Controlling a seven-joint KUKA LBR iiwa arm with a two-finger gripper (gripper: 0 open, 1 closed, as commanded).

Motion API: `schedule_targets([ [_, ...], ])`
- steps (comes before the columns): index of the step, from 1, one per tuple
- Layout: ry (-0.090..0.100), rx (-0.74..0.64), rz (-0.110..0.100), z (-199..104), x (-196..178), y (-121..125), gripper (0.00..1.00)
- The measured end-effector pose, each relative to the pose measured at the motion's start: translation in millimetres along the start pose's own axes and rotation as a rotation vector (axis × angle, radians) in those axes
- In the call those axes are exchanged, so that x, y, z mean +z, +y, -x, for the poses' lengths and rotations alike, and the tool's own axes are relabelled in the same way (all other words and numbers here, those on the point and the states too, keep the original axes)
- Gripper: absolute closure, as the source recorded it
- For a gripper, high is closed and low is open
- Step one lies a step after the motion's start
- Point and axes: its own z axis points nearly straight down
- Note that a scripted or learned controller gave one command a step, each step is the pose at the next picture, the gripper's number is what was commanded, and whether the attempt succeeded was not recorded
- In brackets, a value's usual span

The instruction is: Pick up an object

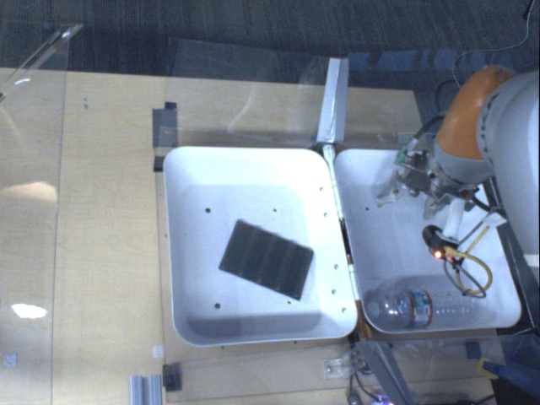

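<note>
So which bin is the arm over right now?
The right bin, the one holding the clear plastic bottle. The left bin holds the dark flat pad, away from the arm.

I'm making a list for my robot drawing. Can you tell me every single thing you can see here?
Left bin: one, white, on the bench's middle.
Right bin: one, white, touching the left bin's side.
Flat ridged pad: one, dark grey, tilted, lying in the left bin.
Plastic bottle: one, clear, on its side at the right bin's near edge.
Bench: one, light wood.
Arm: one, grey with an orange band, reaching over the right bin.
Gripper: one, grey, above the right bin's far part.
</note>
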Motion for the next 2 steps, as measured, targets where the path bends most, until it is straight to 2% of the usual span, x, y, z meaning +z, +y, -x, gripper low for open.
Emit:
schedule_targets([
  [1,-0.001,-0.121,0.001,75.4,-98.0,-25.1,0.00],
  [2,-0.001,0.181,-0.004,59.4,-50.2,-111.6,0.00],
])
